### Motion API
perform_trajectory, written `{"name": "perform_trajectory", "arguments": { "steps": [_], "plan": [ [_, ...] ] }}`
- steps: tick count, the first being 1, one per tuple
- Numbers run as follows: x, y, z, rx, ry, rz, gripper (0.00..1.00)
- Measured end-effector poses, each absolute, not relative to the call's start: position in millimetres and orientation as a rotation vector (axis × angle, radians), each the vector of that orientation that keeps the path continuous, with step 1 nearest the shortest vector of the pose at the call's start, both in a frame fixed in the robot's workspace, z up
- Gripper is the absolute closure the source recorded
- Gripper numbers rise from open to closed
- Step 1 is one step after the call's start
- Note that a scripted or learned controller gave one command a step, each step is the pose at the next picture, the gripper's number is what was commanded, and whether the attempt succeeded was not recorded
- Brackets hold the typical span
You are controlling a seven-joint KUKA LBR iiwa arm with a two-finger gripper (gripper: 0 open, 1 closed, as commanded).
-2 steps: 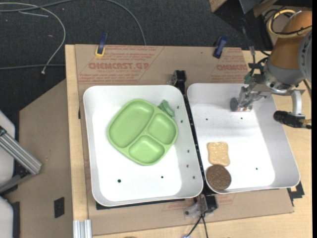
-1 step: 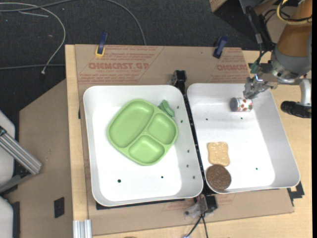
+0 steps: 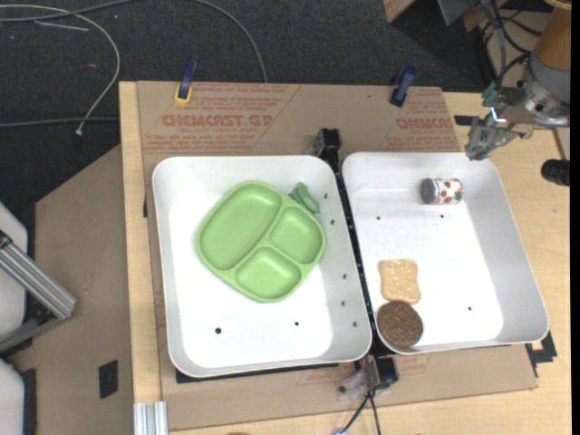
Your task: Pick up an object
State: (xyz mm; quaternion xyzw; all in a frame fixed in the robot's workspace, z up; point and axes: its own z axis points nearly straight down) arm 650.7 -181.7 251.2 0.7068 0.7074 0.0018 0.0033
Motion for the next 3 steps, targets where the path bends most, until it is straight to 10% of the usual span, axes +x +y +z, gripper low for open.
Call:
{"name": "perform_trajectory", "arguments": {
  "steps": [3],
  "plan": [
    [600.8, -36.2, 238.9, 2.218, 2.230, -0.001, 1.00]
  ]
}}
